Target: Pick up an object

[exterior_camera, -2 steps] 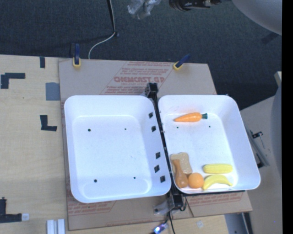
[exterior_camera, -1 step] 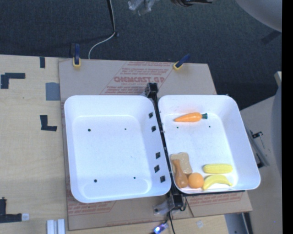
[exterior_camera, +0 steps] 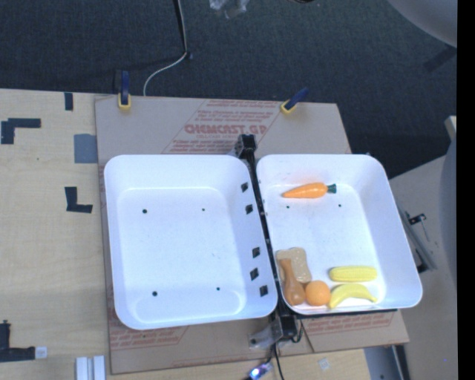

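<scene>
Objects to pick all lie in the right bin [exterior_camera: 334,230], well below the gripper [exterior_camera: 228,6] and off to its right in the camera view. The gripper is a blurred grey shape at the top edge of the view, high above the dark floor and well apart from both bins. Whether it is apart or together cannot be told, and nothing can be seen held in it.

The carrot [exterior_camera: 305,191] is the item nearest the gripper, lying alone across the far part of the right bin. The rest cluster at the bin's near edge, farthest from the gripper:
- a tan bread slice [exterior_camera: 295,261] touching a brown sausage-like piece [exterior_camera: 291,287]
- an orange ball [exterior_camera: 318,294] just beside the brown piece
- a yellow corn cob [exterior_camera: 352,274] with a banana [exterior_camera: 352,296] just below it

The left bin [exterior_camera: 178,245], almost straight below the gripper, shows a bare white floor. Both bins sit touching side by side on a cardboard sheet [exterior_camera: 223,126].
</scene>
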`<state>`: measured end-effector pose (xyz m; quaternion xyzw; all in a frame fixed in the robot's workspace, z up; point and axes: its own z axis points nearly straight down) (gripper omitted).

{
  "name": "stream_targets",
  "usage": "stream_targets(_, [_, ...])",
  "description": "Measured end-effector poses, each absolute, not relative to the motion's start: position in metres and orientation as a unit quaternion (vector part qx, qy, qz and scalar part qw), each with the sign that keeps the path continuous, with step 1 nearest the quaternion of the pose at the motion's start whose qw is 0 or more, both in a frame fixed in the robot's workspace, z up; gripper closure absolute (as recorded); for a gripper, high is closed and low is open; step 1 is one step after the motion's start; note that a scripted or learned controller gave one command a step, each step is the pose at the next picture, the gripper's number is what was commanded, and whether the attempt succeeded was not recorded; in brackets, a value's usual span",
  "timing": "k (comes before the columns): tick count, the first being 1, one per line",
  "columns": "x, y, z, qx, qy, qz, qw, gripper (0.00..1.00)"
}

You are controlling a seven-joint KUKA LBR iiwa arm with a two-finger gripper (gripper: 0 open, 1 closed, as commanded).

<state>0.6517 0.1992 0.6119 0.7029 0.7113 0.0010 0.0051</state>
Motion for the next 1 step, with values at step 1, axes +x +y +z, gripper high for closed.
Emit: stream_targets(1, [0.6527,0.2004,0.6215,0.703,0.711,0.0058,0.008,1.00])
